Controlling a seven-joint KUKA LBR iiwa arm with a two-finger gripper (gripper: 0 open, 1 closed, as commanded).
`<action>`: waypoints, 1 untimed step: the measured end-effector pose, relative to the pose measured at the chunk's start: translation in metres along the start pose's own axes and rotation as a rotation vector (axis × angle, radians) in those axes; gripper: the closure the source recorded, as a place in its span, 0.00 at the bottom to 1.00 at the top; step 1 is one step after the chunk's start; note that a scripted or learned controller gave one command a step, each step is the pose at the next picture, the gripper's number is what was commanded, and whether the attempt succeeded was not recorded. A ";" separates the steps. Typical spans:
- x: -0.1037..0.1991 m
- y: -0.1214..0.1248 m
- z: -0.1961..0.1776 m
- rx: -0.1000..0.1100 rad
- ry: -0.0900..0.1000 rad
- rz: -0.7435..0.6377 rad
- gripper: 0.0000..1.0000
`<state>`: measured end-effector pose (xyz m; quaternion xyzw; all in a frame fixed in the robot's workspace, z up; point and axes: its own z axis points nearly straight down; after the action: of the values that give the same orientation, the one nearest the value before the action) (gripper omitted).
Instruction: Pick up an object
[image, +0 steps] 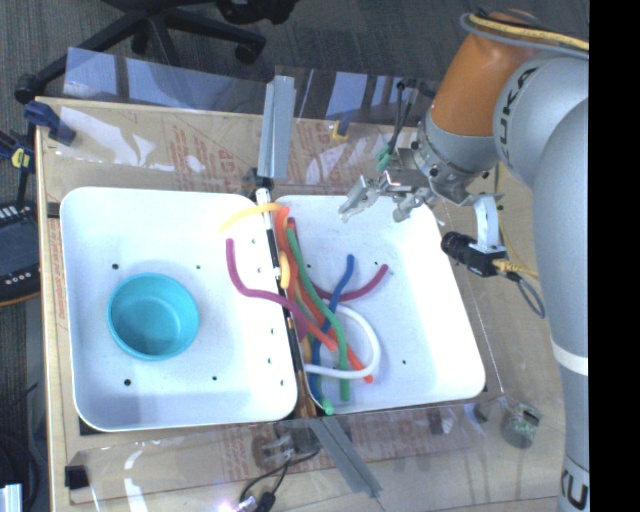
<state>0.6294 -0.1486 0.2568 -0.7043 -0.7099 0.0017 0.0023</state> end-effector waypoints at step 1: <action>-0.030 -0.039 0.161 -0.012 -0.003 -0.066 0.00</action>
<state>0.5898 -0.1786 0.0962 -0.6805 -0.7328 -0.0017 -0.0028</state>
